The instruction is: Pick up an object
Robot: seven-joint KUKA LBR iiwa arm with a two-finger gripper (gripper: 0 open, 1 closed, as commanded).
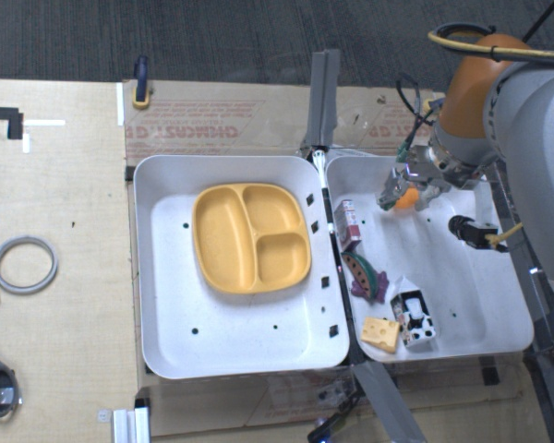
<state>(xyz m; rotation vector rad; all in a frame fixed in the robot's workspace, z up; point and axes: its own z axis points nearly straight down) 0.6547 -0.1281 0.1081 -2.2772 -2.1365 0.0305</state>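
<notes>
the left bin [157, 275] holds a yellow divided plate [252, 237]. the right bin [480, 312] holds a small carton [348, 222], a purple-green toy [365, 278], a cheese wedge [380, 333] and a black-white item [414, 317] along its left and lower side. the gripper [402, 195] sits at the bin's upper part, clenched on a small orange object [405, 201], too hidden to tell its axis.

Slanted overhead view of both bins [157, 275]

2 white bins [157, 275], 1 yellow divided plate [252, 238], 1 cheese wedge [380, 333]
</notes>
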